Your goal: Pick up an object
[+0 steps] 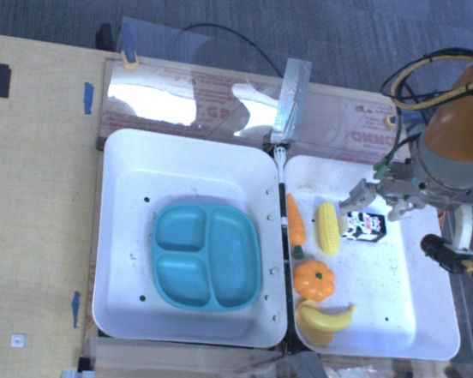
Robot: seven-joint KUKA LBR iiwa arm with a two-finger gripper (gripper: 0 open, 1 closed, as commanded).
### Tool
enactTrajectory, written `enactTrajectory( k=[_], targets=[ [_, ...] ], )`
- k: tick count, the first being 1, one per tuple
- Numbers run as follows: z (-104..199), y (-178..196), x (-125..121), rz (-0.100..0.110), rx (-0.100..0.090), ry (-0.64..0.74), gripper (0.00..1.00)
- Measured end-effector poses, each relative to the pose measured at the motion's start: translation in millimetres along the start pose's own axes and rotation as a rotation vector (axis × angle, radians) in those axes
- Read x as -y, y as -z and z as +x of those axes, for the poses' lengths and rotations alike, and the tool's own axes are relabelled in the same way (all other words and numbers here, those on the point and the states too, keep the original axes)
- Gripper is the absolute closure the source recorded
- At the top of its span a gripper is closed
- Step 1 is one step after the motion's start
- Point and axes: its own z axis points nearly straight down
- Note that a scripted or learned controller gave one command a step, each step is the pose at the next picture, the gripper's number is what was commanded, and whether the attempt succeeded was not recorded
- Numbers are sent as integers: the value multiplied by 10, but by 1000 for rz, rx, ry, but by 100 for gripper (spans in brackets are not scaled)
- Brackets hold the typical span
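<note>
In the right bin lie an orange carrot, a yellow corn cob, a small black-and-white carton, an orange pumpkin and a yellow banana. My gripper hangs over the back of this bin, just above the carton's far edge. Its two fingers are spread apart, one toward the corn and one to the right, and nothing sits between them.
The left bin holds a blue divided plate. The carrot rests against the ridge between the two bins. A clear plastic wall and a metal post stand behind the bins. Yellow and black cables loop near the arm.
</note>
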Motion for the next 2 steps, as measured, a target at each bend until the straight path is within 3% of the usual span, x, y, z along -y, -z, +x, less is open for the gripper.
enactTrajectory(
  k=[1, 2],
  targets=[
    [-48, -216, 504, 2, 0, -85, 0],
    [30, -980, 268, -7, 1, 97, 0]
  ],
)
